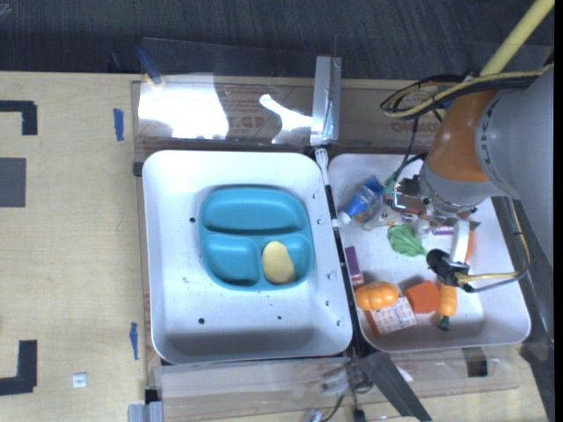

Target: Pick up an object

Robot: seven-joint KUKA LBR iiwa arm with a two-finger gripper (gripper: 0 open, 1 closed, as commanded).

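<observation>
Green object (406, 239) lies in right bin (510, 323), just beside gripper (428, 227). Looks soft, light, crumpled; likely deforms under pinch, so take across bunched middle. Gripper state: cannot tell from this angle. Orange toys (380, 295) near.

Two white bins (167, 323) are seen on a pale wood-toned worktop (62, 262) marked with blue tape strips (118, 123) and black squares. A turquoise divided tray (237, 222) is held in the left bin, with a yellow oval object (278, 261) in one compartment. In the right bin, a green item (406, 239), an orange pumpkin-like piece (376, 295), an orange-red block (422, 296), a blue packet (361, 202) and a purple strip (351, 263) are shown. The arm (519, 139) is coloured grey, with an orange band (459, 139).
</observation>
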